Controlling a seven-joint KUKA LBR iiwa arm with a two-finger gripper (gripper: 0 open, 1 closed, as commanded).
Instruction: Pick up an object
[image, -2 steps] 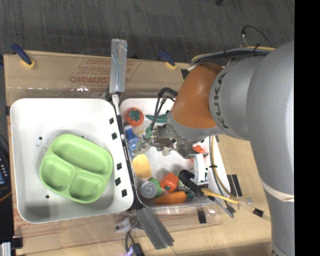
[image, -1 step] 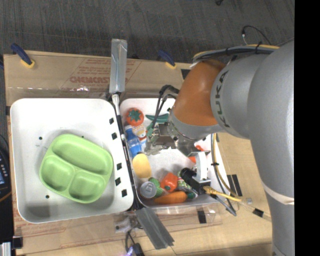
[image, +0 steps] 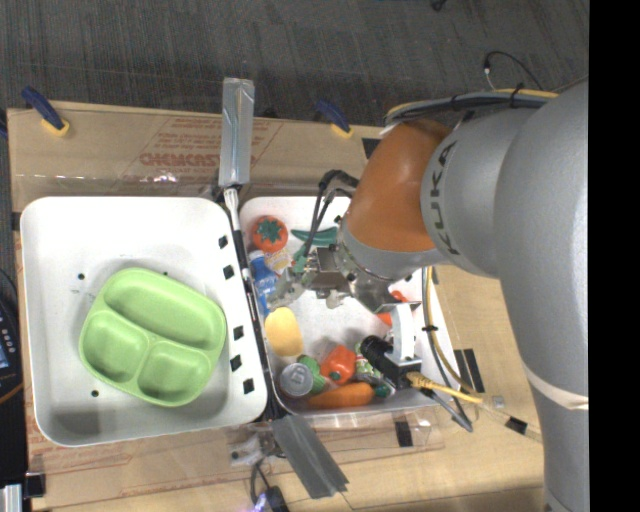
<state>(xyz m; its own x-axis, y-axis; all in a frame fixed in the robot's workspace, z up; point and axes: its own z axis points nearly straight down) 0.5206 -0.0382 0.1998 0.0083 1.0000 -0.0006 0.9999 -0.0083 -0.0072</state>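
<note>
My gripper (image: 297, 274) hangs low over the left part of the right bin (image: 300, 208), under the orange-banded wrist. It sits just right of a blue bottle-like item (image: 262, 282) by the bin's left wall. A red tomato (image: 269, 233) lies just behind it and a yellow lemon (image: 283, 331) just in front. Nothing is visibly held between the fingers.
At the right bin's front lie a silver can (image: 296, 378), an orange pepper (image: 339, 362) and a carrot (image: 341, 397). A red item (image: 397, 294) peeks out under the arm. The left bin (image: 60, 225) holds a green divided plate (image: 152, 335).
</note>
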